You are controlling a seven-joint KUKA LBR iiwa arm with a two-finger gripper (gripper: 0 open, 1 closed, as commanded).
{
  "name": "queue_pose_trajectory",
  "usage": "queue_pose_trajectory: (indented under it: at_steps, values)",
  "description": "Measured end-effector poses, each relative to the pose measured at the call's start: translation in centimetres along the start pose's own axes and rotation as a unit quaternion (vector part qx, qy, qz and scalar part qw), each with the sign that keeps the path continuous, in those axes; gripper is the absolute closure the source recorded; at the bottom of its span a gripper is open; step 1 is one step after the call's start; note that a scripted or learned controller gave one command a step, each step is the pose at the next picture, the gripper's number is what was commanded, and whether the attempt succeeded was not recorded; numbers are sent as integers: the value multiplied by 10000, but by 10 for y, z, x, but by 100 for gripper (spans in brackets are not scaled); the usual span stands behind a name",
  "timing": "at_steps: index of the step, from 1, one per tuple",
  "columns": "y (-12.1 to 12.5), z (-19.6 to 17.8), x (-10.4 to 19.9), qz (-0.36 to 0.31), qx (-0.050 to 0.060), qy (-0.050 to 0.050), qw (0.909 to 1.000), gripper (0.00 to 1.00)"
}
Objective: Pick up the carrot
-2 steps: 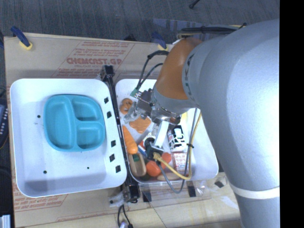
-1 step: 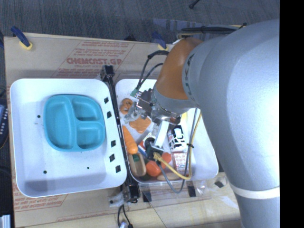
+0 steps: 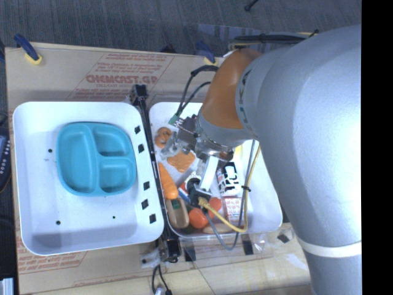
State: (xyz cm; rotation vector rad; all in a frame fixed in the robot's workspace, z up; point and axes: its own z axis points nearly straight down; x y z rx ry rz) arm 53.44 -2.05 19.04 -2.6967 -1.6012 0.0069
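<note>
Jaws, whose state cannot be told from above, hang over the cluttered right bin as the carrot lies just to their left along the bin's left wall, long axis running near-to-far.

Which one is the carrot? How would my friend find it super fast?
Look at the right white bin, the one under the big grey arm. Along its left wall, next to the divider, lies the carrot. It is the long, thin orange stick, while the orange things near it are round or flat.
</note>
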Motion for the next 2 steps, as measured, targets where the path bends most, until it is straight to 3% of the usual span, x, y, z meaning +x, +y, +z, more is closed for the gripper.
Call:
queue_pose_trajectory:
  at_steps: [1,2]
  values:
    - [-47,1,1,63,4,-11,10000,0]
    - [-5,0,-7,419,-16,-9,9991,0]
